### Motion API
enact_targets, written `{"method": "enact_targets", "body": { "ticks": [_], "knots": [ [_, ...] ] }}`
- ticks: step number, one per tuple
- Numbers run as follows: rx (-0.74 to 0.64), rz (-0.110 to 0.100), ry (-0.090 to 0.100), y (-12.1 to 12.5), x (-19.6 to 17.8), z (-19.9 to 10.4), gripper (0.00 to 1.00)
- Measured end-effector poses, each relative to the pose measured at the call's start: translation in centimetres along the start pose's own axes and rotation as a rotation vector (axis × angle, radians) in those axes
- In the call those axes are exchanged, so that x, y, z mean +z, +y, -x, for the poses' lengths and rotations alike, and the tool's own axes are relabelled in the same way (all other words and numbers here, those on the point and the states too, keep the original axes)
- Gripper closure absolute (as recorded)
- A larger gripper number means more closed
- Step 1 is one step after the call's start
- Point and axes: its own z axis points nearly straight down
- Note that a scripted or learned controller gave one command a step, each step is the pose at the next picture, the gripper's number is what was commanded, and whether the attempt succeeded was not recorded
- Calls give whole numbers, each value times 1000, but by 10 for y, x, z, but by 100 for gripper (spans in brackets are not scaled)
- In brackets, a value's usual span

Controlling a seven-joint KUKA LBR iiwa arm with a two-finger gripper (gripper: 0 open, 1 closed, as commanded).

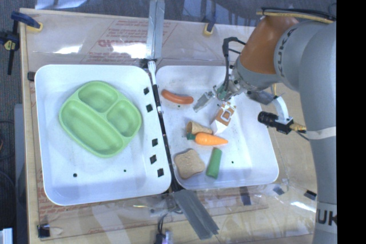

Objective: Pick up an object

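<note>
My gripper (216,102) hangs in the right bin (258,164), in its upper middle, with its fingers spread open. One grey finger (202,102) points left toward an orange-red sausage (177,98). Just below and to the right of the gripper lies a small white carton (224,116), close to the other finger; nothing is held between the fingers. Lower in the bin lie a carrot (210,139), a tan wedge (196,128), a slice of bread (189,163) and a green cucumber piece (214,162).
The left bin (46,180) holds a green divided plate (100,118). A raised divider (155,123) separates the bins. The arm's grey and orange body (274,54) covers the right bin's upper right corner. A black cable fitting (274,121) juts over its right wall.
</note>
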Motion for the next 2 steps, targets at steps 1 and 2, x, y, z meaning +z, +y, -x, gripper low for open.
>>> {"method": "enact_targets", "body": {
  "ticks": [1, 2],
  "knots": [
    [-116, -24, 24, -44, 25, -22, 0],
    [-289, -21, 26, -93, 23, -76, 0]
  ]
}}
